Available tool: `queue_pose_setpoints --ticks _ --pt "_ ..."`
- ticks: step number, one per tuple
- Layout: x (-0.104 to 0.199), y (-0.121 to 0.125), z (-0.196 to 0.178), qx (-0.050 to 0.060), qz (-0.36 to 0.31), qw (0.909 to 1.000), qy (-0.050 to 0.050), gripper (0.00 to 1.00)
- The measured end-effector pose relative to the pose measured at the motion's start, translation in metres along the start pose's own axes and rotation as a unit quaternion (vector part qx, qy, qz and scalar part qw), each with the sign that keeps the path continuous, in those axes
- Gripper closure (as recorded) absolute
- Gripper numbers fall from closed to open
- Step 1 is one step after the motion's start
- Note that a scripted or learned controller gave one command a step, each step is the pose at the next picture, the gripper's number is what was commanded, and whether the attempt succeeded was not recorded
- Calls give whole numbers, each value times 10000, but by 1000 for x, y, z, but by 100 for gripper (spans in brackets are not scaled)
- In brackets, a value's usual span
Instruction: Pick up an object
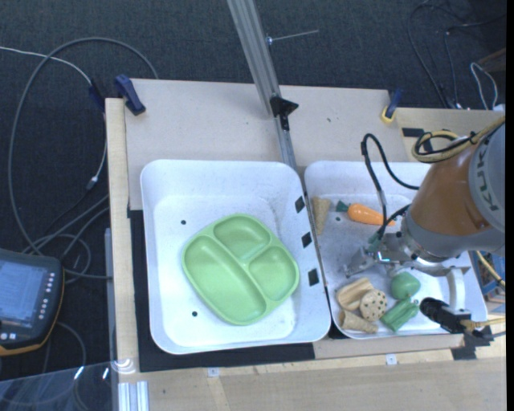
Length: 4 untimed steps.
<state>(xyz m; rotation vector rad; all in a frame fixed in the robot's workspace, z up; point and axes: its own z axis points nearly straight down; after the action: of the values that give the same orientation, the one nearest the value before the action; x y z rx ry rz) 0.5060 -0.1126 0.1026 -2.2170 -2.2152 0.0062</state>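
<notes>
- a pale, matte bench of wood-like board is sitting on dark, finely ribbed carpet, with thin grey cables looping across the floor at the left
- a black handheld pendant with a lit screen is lying on the floor by the bench's left edge
- blue clamps are gripping the bench's far corners, and a ribbed aluminium rail is slanting down from the top toward the gap between the bins
- two shallow white bins with rounded corners are lying side by side, their plastic faintly speckled; the left bin is holding a glossy light-green divided plate with three compartments, roughly oval and lying flat
- the right bin is holding a scatter of toy food: an orange carrot with a green tip near the far wall, a tan cone-like piece at the left wall, a round speckled cookie among beige bread-like pieces, a smooth green rounded piece and a darker green block close to the near wall
- the arm's grey body with its orange band is reaching in from the right, black cable arching over it
- the gripper is hanging low over the middle of the right bin - metallic, angular - just beyond the bread pieces and beside the green rounded piece; whether it is clenched or released, i cannot tell, and no object is visibly caught in it
</notes>
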Motion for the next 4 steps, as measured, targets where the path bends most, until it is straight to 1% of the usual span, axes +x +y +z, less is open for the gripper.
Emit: queue_pose_setpoints --ticks 1,2,3,4 --pt "1 0 11 -18 -5 10000 -1 0" --pt "1 1 -1 -39 -7 10000 -1 100" --pt "-4 3 -45 -66 -11 10000 -18 100" --pt "-6 7 -108 -80 -12 10000 -20 100"
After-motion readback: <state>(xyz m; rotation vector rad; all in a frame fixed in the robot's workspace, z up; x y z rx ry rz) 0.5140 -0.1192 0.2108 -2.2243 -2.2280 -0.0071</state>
